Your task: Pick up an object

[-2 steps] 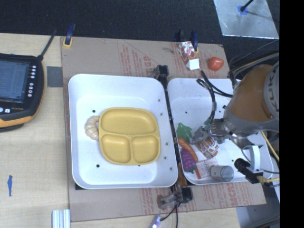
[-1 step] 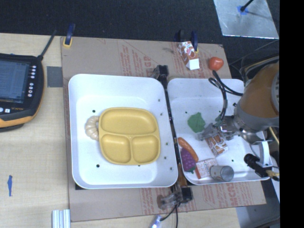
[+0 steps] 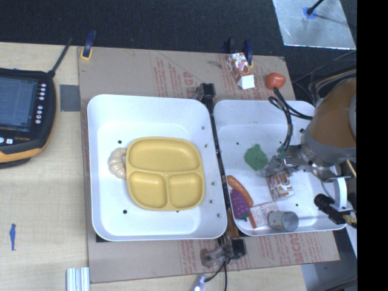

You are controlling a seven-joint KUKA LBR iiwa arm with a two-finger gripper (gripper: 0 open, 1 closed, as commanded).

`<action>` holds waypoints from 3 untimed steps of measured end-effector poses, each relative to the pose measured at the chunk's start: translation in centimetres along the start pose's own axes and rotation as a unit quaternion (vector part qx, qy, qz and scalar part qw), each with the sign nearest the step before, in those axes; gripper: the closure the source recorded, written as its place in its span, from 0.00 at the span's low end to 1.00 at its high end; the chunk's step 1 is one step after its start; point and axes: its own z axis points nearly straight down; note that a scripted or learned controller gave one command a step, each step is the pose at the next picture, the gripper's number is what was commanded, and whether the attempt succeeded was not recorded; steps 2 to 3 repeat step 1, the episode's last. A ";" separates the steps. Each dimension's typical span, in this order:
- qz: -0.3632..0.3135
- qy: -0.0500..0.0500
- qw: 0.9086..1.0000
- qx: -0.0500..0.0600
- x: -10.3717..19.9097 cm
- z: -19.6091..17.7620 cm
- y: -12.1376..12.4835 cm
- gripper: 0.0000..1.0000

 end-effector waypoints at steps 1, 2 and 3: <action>0.001 0.001 1.000 0.000 7.1 -8.9 4.4 1.00; 0.001 0.001 1.000 0.000 7.1 -8.9 4.4 1.00; 0.001 0.001 1.000 0.000 7.1 -8.9 4.4 1.00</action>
